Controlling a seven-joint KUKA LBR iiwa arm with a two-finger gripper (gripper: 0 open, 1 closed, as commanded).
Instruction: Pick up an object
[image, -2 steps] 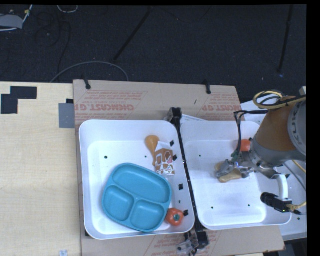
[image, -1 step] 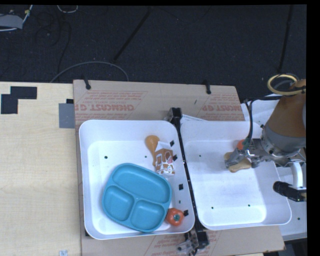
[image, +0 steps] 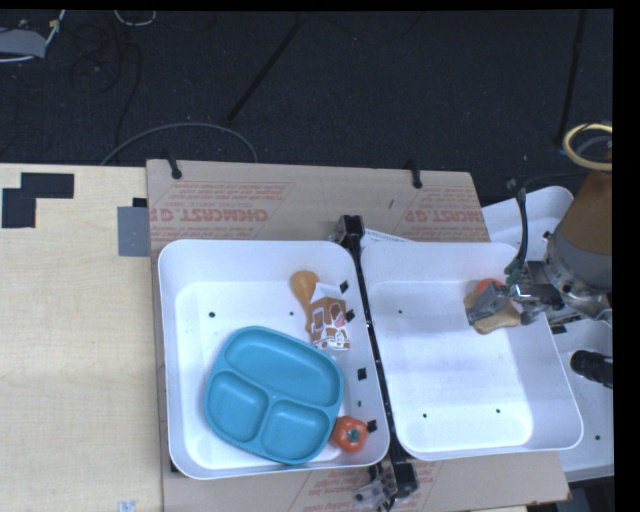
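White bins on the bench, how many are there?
2. The left bin holds a blue divided tray; the right bin sits beside it, with the gripper over its far right side.

Two white bins (image: 190, 300), one blue tray (image: 272, 394), one tomato (image: 349, 433), one small carton (image: 328, 324)

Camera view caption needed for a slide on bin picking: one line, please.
Gripper over the right bin beside a tan object; left bin holds a blue tray.
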